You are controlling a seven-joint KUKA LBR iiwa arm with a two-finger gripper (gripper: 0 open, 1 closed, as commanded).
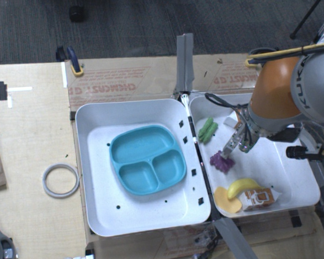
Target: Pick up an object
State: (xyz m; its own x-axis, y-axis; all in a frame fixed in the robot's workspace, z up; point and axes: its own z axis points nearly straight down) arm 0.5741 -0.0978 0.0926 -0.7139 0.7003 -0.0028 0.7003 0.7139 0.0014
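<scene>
Right now, from the overhead camera, I have the arm reaching in from the right over the right bin, with the gripper angled down and to the left. Its tip hangs just above and to the right of a small purple thing, which looks like a toy bunch of grapes lying near the middle of that bin's left half. I cannot tell how the jaws stand; the angle and blur at the tip hide them, and nothing shows between them.

Around it in the same bin I see a green pod-like toy up near the divider, a banana lower down resting against a yellow disc, and a small brown carton touching the banana's right end. The left bin holds a blue divided plate. Out on the bench to the left lies a grey ring.

I judge the purple piece the likely target, being nearest the tip. It looks light and lumpy, probably hollow plastic or soft rubber, so weight is no worry but the bumpy surface could roll or squirt out of a pinch. I would take it across its widest middle, coming straight down, rather than clipping an edge lobe. It sits apart from its neighbours, so there is room on both sides.
</scene>
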